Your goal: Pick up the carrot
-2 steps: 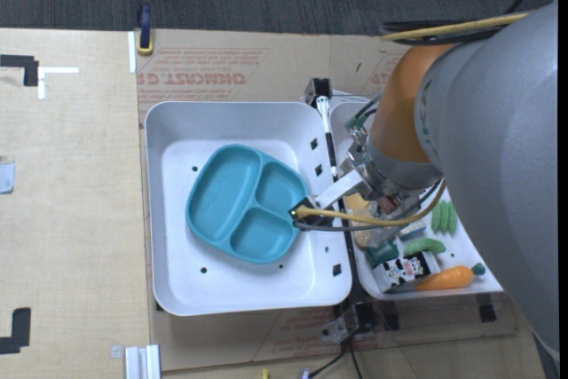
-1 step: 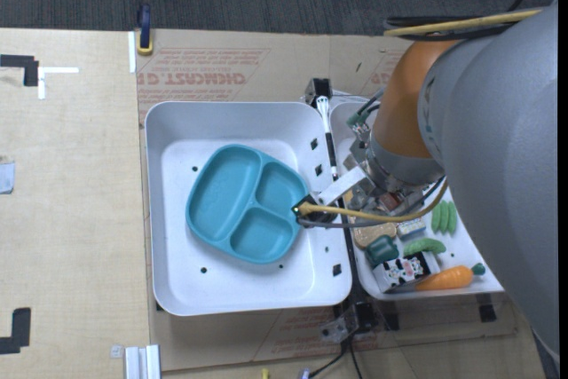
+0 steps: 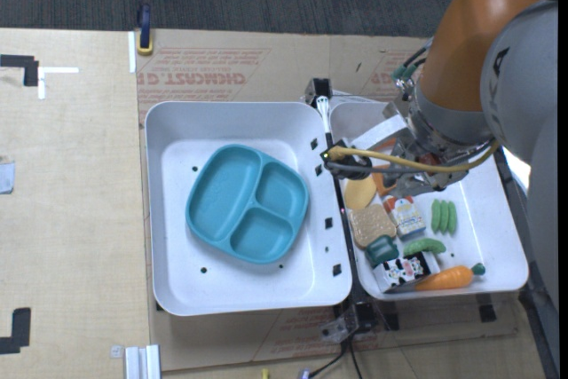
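Observation:
The carrot (image 3: pixel 446 279) is orange with a small green tip and lies along the front edge of the right bin (image 3: pixel 508 255), near its front right corner. The grey arm with the orange band reaches in from the right and hangs over the back half of that bin. My gripper (image 3: pixel 403 177) sits under the wrist, over the bin's middle, well behind the carrot and to its left. Cables and the wrist body hide most of it. Nothing can be made out in its grasp.
Around the carrot lie green pea pods (image 3: pixel 444 216), a green vegetable (image 3: pixel 424 246), a brown cracker (image 3: pixel 371 225), a pale yellow piece (image 3: pixel 358 193), a small carton (image 3: pixel 406 214) and a black-and-white toy (image 3: pixel 409 269). The left bin (image 3: pixel 156 191) holds a blue divided plate (image 3: pixel 248 204).

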`<action>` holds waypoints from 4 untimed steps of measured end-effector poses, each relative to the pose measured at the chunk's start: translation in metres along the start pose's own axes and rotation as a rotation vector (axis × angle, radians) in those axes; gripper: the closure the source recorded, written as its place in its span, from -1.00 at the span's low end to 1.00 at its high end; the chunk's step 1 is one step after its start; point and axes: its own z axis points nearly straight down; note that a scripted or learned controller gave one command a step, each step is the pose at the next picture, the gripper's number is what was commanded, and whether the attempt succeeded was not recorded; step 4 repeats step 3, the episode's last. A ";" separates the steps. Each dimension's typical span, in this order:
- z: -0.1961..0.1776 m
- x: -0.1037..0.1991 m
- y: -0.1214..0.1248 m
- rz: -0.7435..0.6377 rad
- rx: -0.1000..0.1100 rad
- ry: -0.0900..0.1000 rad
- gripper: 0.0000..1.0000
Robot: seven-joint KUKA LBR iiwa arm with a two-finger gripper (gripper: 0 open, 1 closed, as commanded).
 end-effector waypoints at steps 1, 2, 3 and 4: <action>0.000 0.000 0.000 0.000 0.000 0.000 -1.00; 0.119 0.017 0.008 0.071 0.005 -0.005 -1.00; 0.111 0.018 0.009 0.061 0.006 -0.010 1.00; 0.111 0.018 0.009 0.061 0.006 -0.010 1.00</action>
